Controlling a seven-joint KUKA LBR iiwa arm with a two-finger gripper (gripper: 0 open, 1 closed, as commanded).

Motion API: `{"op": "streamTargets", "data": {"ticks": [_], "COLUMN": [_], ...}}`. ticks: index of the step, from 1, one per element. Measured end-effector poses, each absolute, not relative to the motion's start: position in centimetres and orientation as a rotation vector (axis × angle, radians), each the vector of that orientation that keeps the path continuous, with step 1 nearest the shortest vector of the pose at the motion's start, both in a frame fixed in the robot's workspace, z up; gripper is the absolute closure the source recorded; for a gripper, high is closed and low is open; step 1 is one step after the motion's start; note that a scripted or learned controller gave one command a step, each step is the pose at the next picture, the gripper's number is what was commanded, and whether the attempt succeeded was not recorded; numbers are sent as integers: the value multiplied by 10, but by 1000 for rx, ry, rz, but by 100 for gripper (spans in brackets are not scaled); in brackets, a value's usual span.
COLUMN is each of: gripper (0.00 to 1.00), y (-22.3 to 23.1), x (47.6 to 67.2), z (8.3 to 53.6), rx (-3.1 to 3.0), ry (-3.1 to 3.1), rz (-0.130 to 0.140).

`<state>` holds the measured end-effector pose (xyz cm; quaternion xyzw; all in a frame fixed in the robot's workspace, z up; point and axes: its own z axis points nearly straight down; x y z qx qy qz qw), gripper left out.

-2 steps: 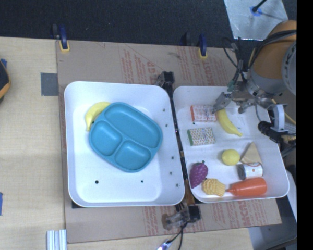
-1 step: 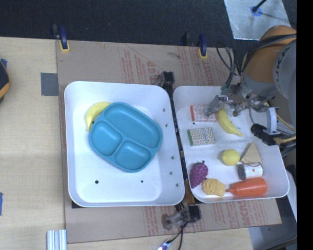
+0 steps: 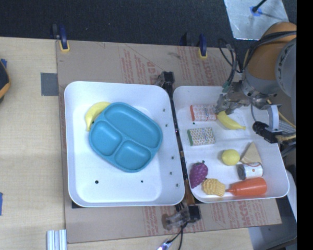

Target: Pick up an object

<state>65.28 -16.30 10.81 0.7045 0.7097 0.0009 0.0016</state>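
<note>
My gripper [image 3: 224, 105] hangs low over the back of the right bin [image 3: 281, 191], between a small pink-and-white box [image 3: 201, 112] and a yellow banana [image 3: 231, 122]. It is right at the banana's near-left end. The banana lies flat on the bin floor. In the same bin lie a green patterned box [image 3: 201, 136], a yellow lemon [image 3: 230, 157], a tan cheese wedge [image 3: 251, 152], a small white-and-dark can [image 3: 250, 170], an orange carrot [image 3: 249, 187], a corn cob [image 3: 213, 187] and purple grapes [image 3: 197, 173].
The left bin [image 3: 83, 191] holds a blue divided plate [image 3: 125, 136] with a yellow object [image 3: 94, 113] partly tucked under its back-left edge. The arm [image 3: 271, 61] enters from the right, with cables by the right bin's rim. Clamps hold the cardboard sheet at the back.
</note>
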Motion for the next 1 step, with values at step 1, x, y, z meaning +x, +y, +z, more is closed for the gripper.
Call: {"op": "streamTargets", "data": {"ticks": [1], "gripper": [100], "y": [-66], "x": [657], "z": [193], "rx": [2217], "ry": [2228], "rz": [-1]}}
